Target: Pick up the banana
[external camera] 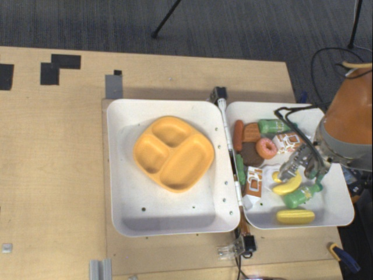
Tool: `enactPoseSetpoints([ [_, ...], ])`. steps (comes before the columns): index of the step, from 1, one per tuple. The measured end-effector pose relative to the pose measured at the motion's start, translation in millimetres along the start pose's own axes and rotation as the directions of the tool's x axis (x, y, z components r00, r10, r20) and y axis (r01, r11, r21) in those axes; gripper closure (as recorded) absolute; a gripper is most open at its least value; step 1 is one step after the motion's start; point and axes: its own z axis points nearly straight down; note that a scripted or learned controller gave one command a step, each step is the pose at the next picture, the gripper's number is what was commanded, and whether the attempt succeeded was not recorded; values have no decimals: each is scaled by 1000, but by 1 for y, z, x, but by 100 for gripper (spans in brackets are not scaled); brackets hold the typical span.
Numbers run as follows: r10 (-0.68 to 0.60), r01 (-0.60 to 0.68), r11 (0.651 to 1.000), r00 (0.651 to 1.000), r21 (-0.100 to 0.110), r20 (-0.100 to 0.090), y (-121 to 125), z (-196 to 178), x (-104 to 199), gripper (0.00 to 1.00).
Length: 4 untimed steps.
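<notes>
Below, wooden bench [52, 156] on dark carpet [116, 10]; end effector [298, 169] over banana [289, 185], finger state unclear.

Two shallow white plastic bins sit side by side. Left of the right bin [338, 214], the other bin [125, 214] holds one yellow-orange three-compartment plastic plate [173, 153]. Inside the right bin: one pink ring doughnut [267, 149], one curved yellow banana [289, 185], and one yellow oblong piece [295, 216].
</notes>
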Motion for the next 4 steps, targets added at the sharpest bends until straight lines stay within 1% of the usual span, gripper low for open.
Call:
enactPoseSetpoints([
  [1,-244,244,970,970,-1,0,61,19,-21,100],
  [2,-243,243,970,970,-1,-1,61,19,-21,0],
  [3,-289,290,957,957,-7,15,45,102,-41,0],
  [4,-311,311,950,950,-3,19,27,106,-43,0],
])
